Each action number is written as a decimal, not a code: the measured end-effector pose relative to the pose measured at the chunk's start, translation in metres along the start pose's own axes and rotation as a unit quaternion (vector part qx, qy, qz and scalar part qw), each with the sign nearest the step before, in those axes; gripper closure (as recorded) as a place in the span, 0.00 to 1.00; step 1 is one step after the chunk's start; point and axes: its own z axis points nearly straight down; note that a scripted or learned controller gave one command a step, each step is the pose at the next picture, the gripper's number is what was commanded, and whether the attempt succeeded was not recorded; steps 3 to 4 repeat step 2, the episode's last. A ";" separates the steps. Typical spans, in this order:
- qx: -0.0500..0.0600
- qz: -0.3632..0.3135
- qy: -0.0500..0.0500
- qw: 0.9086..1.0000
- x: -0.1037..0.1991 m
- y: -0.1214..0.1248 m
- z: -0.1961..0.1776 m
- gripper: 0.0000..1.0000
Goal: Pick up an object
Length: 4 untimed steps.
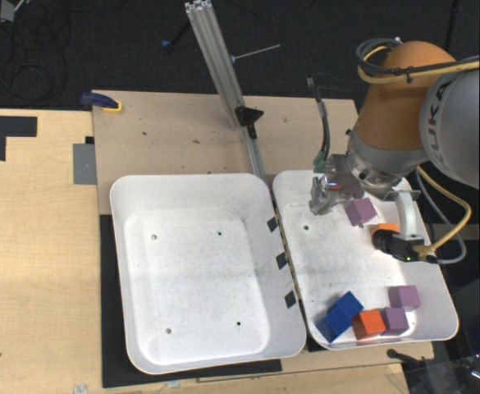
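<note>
The gripper (328,194) hangs over the far end of the right bin (338,253), with a purple block (360,212) just beside it — not visibly between the fingers. Nothing looks lifted yet. A blue block (340,315), orange block (370,323) and two more purple blocks (400,306) cluster at the near corner — the pick remains.

Both bins (198,335) look like matt white plastic, faintly speckled. The bench (26,245) is pale wood-grain board, smooth and dull; the slanted rail (219,60) is ribbed, bare metal. The blocks (340,315) look matt
</note>
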 end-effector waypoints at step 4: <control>0.000 -0.001 0.000 1.000 0.111 -0.052 0.012 1.00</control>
